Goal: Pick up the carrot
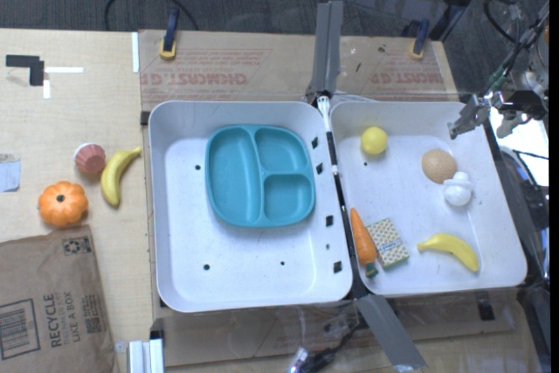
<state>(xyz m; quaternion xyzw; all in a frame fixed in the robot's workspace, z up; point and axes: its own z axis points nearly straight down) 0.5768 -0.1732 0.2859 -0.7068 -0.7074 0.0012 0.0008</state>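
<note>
A slim orange carrot (362,238) with a green tip is seen lying against the right bin's (502,188) left wall, touching a checkered sponge (388,243).

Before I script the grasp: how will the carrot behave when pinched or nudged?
The carrot looks like a stiff, smooth toy, so it may slip. Its tapered round body could roll. It lies against the right bin's left wall, beside the sponge, leaving little finger room.

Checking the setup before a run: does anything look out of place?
Yes: a banana, a pumpkin and a pink cupcake-like thing lie on the bench left of the left bin, outside both bins.
</note>
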